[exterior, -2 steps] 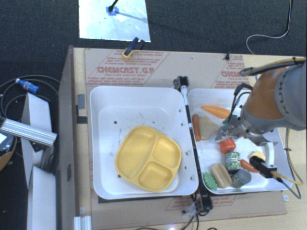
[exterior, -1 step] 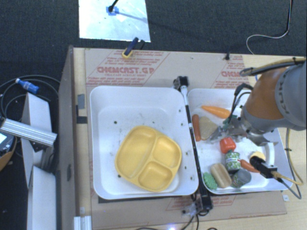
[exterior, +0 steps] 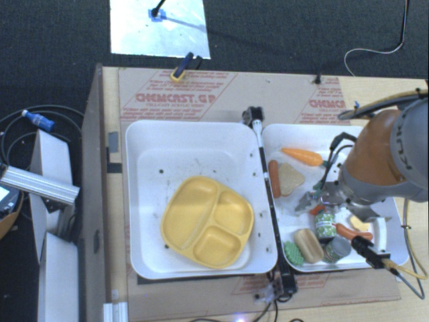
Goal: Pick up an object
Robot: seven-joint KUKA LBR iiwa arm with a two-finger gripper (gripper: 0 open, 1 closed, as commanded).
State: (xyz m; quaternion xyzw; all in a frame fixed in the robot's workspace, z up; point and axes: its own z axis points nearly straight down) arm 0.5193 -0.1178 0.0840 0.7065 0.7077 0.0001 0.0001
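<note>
The right bin (exterior: 295, 136) holds several toy foods. An orange carrot (exterior: 301, 156) lies at its back, with a red sausage (exterior: 273, 178) along the left wall and a tan bread slice (exterior: 291, 178) beside it. A green can (exterior: 325, 225) stands in the middle. In front of it lie a tan bun (exterior: 308, 245) and a grey tin (exterior: 339, 248). My gripper (exterior: 314, 203) hangs low over the bin, just right of the bread slice and just above the green can. The wrist hides how it stands, and I see nothing held in it.
The left bin (exterior: 154, 146) carries a yellow divided plate (exterior: 208, 221). A small red-orange piece (exterior: 349, 231) and a yellow piece (exterior: 362, 223) lie by the arm in the right bin. The dividing wall (exterior: 266, 180) runs between the bins. The grey and orange arm (exterior: 385, 156) covers the right bin's right side.
</note>
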